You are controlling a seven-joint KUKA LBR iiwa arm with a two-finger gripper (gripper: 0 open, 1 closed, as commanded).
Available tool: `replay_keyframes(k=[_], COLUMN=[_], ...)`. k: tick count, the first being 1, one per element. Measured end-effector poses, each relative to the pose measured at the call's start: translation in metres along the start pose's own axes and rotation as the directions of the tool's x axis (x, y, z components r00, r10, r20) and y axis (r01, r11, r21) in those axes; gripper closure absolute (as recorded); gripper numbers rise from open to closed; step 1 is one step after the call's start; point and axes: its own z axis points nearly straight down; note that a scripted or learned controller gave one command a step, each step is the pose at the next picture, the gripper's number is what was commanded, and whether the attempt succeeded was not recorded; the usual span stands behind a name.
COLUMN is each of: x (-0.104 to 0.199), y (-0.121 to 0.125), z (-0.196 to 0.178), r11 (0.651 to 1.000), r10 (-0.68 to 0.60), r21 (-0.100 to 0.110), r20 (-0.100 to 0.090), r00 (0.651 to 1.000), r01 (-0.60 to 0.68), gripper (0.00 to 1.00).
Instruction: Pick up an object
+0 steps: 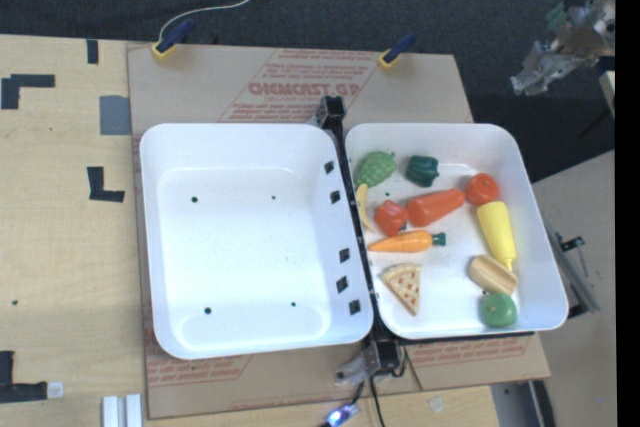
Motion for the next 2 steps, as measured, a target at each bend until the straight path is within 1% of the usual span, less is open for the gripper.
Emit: replay_keyframes(k=[1, 2], x=[0.062, 0.138], y=[-0.002, -0.001], z=[0.009, -0.022], r11=[1.000, 1.000], r10=[-0.002, -0.006], r21=[0.020, 0.016], r20=[-0.008, -0.010], r00=[1.000, 1.000], r01=[0.002, 0.006], gripper=[1.00, 1.00])
